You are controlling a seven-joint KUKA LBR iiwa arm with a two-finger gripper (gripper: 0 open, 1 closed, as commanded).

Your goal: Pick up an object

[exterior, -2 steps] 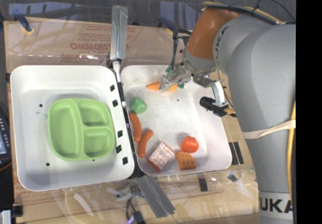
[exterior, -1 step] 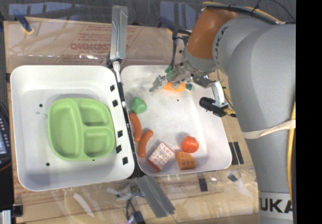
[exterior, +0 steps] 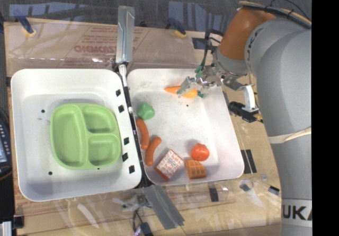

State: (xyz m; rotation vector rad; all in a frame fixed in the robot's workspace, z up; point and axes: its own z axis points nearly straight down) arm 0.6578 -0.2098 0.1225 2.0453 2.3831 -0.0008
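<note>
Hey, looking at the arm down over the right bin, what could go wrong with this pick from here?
1. The gripper sits right at the orange carrot-like piece near the far wall of the right bin; a slightly off grasp could just push it away.
2. That piece looks small and low, so the fingers may close over it and come up with nothing.
3. Working this near the wall, the gripper might scrape the rim.
</note>
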